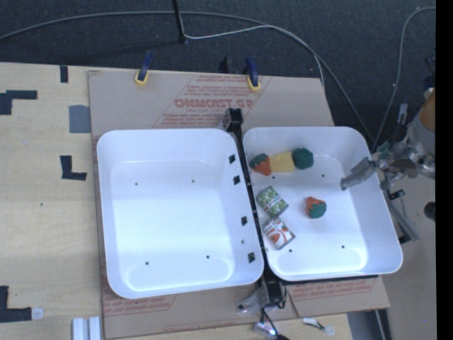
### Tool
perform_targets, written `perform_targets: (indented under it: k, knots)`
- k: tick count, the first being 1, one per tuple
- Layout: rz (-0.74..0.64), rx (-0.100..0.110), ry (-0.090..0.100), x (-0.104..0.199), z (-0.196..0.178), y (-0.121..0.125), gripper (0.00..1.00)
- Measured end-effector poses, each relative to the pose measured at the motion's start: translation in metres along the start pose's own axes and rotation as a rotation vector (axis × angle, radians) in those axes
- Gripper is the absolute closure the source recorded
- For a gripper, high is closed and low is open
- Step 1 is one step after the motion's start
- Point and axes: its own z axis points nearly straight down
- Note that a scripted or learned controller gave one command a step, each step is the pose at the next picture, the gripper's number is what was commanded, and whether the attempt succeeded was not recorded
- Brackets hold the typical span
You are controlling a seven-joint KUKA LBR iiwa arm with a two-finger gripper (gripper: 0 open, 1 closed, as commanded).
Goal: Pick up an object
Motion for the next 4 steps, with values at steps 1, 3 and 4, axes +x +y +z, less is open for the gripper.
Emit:
perform_targets:
  k: [1,3,4]
  knots:
    - [-0.002,0.007,0.002,0.024,0.097,0.042,0.00]
    - [0.000,-0.001,-0.001,0.039,0.139,0.013,1.00]
    - [-0.005,-0.003,0.001,0.105,0.101,0.054,1.00]
